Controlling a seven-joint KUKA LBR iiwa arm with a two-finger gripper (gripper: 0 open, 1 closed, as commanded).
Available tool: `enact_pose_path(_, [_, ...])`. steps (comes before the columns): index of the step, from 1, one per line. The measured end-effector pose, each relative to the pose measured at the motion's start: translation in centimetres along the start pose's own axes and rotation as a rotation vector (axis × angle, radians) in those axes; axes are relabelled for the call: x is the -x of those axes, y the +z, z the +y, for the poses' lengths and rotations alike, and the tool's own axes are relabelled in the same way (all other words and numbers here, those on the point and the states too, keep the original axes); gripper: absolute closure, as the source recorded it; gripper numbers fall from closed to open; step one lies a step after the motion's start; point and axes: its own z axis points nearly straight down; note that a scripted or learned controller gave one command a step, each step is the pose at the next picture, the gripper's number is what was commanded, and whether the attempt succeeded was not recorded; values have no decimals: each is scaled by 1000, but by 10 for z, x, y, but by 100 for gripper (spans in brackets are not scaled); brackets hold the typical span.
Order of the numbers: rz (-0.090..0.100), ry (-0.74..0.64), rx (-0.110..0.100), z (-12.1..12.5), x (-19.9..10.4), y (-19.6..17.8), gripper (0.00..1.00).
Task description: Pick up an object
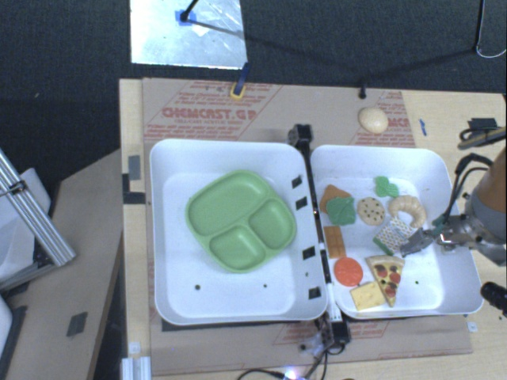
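The gripper (408,244) reaches into the right bin (455,287) from the right — whether anything sits in it I cannot tell — beside the croissant (407,207) and checkered block (392,233). The pizza slice (387,276) lies just below. A green divided plate (242,220) rests in the left bin (170,212).

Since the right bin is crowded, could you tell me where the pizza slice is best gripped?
Grip the pizza slice across its narrow pointed end, coming from above. That tip points toward the bin's open floor, while the wide crust end sits near the red disc and yellow square.
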Motion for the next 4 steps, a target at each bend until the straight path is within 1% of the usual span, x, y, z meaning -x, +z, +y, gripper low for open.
enact_pose_path(1, [0,1,2,-2,-9,54,0])
enact_pose_path(2, [3,0,2,0,-9,59,0])
enact_pose_path(3, [0,0,9,2,-9,48,100])
enact_pose_path(4, [-3,-2,5,-2,-3,-12,100])
